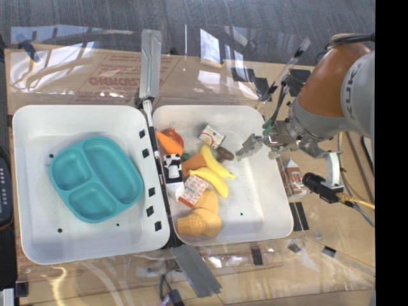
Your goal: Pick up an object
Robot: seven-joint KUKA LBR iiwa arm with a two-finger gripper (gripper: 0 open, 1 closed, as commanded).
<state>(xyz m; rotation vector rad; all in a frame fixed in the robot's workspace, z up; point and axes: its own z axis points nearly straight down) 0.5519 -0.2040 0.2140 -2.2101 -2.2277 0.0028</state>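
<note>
At the near edge of the desk (331,279), strips of grey tape (194,269) and some dark cables lie under a shiny transparent sheet, and the reflections make this part hard to read. Just behind it stand the two white bins. In the left bin (38,228) a teal divided plate (95,178) with three compartments lies flat. In the right bin (261,215) the objects form one pile against the left wall: nearest is a tan bread-like toy (201,218), then a small red and white packet (193,190), two yellow bananas (215,171) lying across each other, an orange carrot-like piece (193,162), a small black and white item (171,166) that I cannot identify, an orange and red round toy (170,141), a small brown piece (225,153) and, farthest, a little white carton (211,136). Several of these overlap, so their full shapes are hidden. The gripper (247,146) hangs over the right part of this bin, just beside the brown piece, and nothing is seen between its fingers; whether they are spread or closed I cannot tell, because they are small and blurred. The grey arm with the orange band (325,91) comes in from the right and is cut off by the frame. A small brown packet (294,178) lies on the desk beside the right bin. Beyond the bins there is cardboard with red print (108,78) under the glare, then a dark ribbed floor (83,2).
</note>
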